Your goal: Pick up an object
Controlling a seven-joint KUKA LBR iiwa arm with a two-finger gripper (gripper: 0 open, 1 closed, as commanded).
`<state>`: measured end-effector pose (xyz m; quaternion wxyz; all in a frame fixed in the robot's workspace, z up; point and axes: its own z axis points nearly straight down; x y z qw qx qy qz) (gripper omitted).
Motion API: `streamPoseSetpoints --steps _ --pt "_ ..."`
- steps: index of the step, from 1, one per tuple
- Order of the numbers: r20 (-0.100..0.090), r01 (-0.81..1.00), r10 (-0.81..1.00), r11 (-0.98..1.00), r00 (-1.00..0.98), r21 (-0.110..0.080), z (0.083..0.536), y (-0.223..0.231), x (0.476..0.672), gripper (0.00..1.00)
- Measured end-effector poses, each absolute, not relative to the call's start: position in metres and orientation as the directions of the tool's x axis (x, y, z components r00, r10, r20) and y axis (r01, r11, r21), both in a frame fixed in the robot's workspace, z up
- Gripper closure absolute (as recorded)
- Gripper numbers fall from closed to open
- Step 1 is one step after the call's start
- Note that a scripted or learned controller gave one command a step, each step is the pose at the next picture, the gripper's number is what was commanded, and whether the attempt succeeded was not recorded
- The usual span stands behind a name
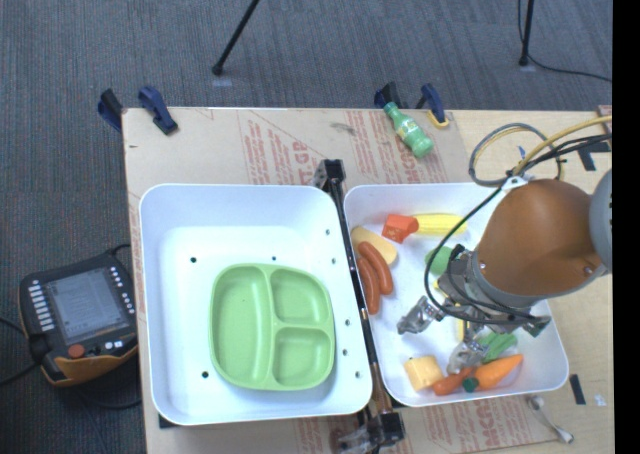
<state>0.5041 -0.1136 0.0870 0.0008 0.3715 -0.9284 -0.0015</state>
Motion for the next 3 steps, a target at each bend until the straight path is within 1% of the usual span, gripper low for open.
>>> streamPoseSetpoints --steps 1,2,3 --pt "-0.005 -0.685 -0.685 0.729 -0.729 0.0 0.092 -0.112 0.638 0.0" --pt "-0.005 -0.95 -0.95 0.313 -0.313 -0.002 0.088 -0.158 0.645 0.0" --pt "-0.004 -0.985 -0.985 0.173 -0.173 -0.001 0.088 -0.189 0.625 0.0"
